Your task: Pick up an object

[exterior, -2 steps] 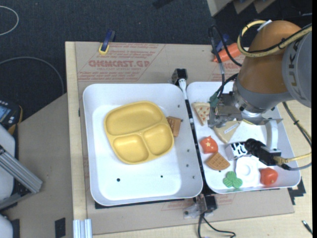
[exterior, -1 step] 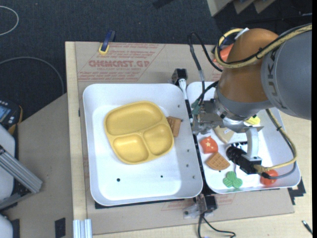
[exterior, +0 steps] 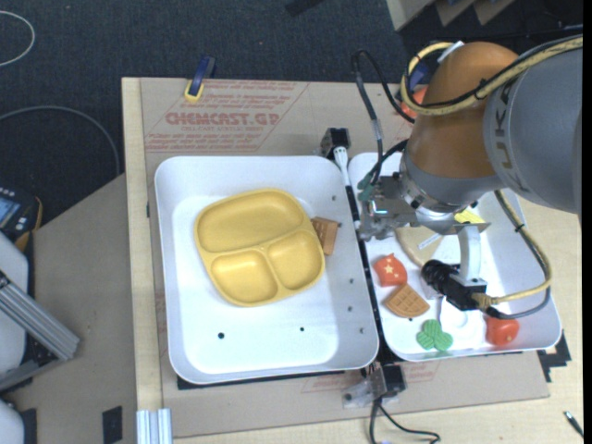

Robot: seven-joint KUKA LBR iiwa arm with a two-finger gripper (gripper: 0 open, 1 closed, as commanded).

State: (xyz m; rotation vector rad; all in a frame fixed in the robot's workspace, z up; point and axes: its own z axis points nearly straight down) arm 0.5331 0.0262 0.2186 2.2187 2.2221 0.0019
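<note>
Camera view: arm [exterior: 462, 128] hides right bin's [exterior: 536, 326] upper half.

Beyond my pincer, toward the far left of the bench, I read red print on the brown cardboard sheet [exterior: 231, 109] under the bins: "CHEMCAST G.P", upside-up to the camera, with smaller red lines below it too blurred to read. On my own grey arm [exterior: 546, 109], dark letters "UK" show, the rest hidden.
</note>
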